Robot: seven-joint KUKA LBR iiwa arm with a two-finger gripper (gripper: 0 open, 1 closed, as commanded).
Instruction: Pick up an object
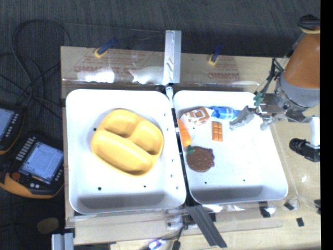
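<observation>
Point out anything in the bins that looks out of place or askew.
Nothing looks spilled or damaged. The yellow item lies alone in the left bin. The small things in the right bin crowd its upper left corner, the carrot against the dividing wall. The gripper sits beside the blue item.

1. White bins: two, a left bin (83,191) and a right bin (260,181), side by side.
2. Large yellow object (127,141): one, in the left bin.
3. Small items toward the right bin's upper-left corner: five, namely one orange-and-white packet (194,116), one blue item (222,112), one orange block (217,131), one carrot-like piece (184,136) and one brown round piece (200,159).
</observation>
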